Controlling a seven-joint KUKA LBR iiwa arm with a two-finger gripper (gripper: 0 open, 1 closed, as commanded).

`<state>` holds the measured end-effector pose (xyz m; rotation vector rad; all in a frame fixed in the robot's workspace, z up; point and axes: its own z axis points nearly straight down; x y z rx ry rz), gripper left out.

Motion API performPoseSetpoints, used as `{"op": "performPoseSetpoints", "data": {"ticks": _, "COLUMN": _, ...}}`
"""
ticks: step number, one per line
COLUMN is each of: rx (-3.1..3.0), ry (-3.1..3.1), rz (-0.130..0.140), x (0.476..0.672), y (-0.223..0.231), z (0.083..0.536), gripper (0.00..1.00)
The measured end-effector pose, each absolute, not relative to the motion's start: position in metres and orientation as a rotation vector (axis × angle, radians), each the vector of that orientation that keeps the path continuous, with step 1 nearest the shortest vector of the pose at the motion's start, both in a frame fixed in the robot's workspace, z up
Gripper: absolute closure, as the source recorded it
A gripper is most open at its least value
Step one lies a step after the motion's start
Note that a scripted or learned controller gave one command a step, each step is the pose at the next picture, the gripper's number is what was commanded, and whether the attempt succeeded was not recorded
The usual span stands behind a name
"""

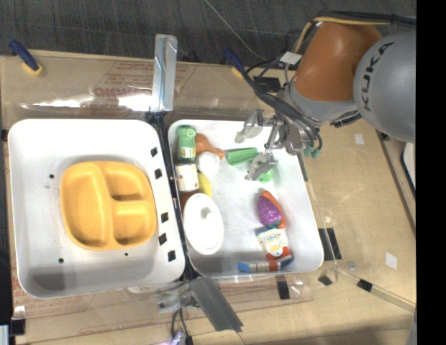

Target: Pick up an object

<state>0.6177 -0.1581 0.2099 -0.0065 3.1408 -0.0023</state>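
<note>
The green object (242, 155) lies at the top of the right bin (309, 214), its right end partly hidden behind the gripper (266, 149). The gripper hangs just beside it, metal parts blurred together; whether it is spread or closed cannot be told. Nothing is seen clamped in it. A purple toy (268, 210) lies below.

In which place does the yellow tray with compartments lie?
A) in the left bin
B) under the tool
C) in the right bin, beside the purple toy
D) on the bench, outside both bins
A: the yellow tray lies flat on the floor of the left bin, and the purple toy lies in the right bin.
</note>
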Motion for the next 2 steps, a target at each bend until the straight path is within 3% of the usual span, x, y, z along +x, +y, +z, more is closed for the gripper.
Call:
{"op": "performPoseSetpoints", "data": {"ticks": 1, "rx": 0.331, "ry": 3.127, "rz": 0.001, "x": 0.555, "y": -0.192, "z": 0.137, "gripper": 0.00}}
{"op": "performPoseSetpoints", "data": {"ticks": 2, "rx": 0.328, "ry": 3.122, "rz": -0.001, "x": 0.516, "y": -0.195, "z": 0.093, "gripper": 0.00}}
